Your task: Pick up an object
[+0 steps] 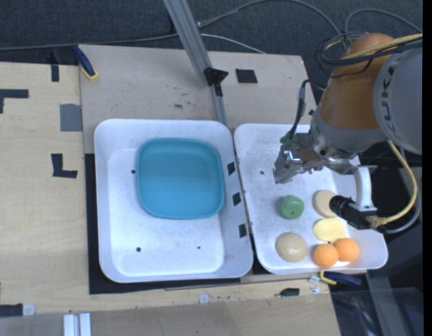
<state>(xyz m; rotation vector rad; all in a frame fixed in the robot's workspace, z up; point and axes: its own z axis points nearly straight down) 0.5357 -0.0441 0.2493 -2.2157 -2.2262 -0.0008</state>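
where the pincer hangs: the pincer [284,169] sits over the upper middle of the right bin [261,142], above bare white floor, apart from every piece; nothing shows gripped in it.
pincer state: cannot tell whether it is apart or together, since the slanted view and the wrist above it hide that.
why it is there: it looks like a start point over open floor, from which any piece can be reached by a short move toward 5 or 6 o'clock.
task's thing: the green ball [291,207], at 6 o'clock from the pincer and near it. it lies alone with clear floor all round, so i judge it the easiest pick.
at 4 o'clock: a cream lump [322,201], partly covered on its right side. just below it is a yellow piece [330,229], and the two look to be touching or nearly so.
at 5 o'clock, farther: two orange balls [325,255] pressed together against the bin's lower rim, tight for a clean grip.
at 6 o'clock, farther: a beige ball [291,246], near the lower rim and just beside the orange pair.
why they crowd: the pieces are round and sit bunched in the lower right corner, where the rim holds them in.
at 2 o'clock: the arm [356,96] leans in from the right, which leaves the pieces in plain sight.
at 9 o'clock, well apart: the left bin [107,208] holds only a blue plate [180,178], lying flat in its middle.
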